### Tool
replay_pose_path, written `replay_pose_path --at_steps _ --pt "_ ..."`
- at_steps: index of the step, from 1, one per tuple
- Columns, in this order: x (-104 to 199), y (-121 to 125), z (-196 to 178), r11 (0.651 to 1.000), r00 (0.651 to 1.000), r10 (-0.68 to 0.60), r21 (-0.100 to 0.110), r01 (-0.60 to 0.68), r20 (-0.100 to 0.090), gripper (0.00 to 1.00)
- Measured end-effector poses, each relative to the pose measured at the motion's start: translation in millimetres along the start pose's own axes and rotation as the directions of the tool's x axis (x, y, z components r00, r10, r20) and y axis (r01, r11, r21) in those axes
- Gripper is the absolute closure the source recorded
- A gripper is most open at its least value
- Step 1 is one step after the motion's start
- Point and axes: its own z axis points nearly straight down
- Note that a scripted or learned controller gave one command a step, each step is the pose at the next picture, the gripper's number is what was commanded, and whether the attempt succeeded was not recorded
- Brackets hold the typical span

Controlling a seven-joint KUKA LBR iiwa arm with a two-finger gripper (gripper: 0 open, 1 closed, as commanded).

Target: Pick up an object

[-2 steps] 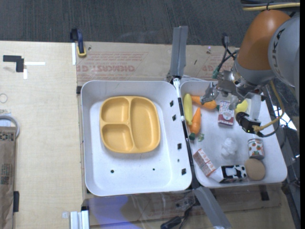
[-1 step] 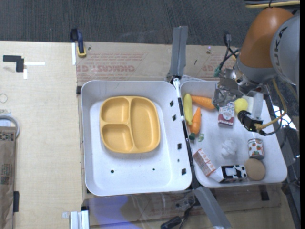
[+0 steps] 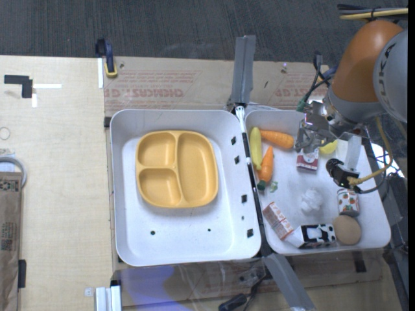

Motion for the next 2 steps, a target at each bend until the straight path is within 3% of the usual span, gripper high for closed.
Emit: replay_pose_path --at_steps 1,2 --pt "74.6 9.6 -7.6 0.980 0.980 -0.199 -0.003 0.199 0.001 1.00" --pt "103.6 32.2 -35.7 0.987 0.987 0.162 -0.003 -0.162 0.001 1.00"
